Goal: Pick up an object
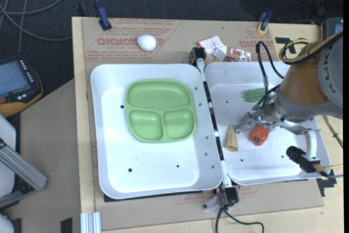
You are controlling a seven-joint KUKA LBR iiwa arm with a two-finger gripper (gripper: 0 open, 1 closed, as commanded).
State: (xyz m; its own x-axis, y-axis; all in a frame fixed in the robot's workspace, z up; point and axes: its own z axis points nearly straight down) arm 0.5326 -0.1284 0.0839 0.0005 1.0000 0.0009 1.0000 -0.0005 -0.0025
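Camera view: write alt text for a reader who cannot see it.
A grey and orange robot arm lowers its pincer by an orange toy in the right bin, near an ice-cream cone. The left bin holds a green divided plate.

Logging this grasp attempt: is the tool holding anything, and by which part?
Cannot be told. The tool sits right above the orange object in the right bin, but the arm hides whether anything is gripped.
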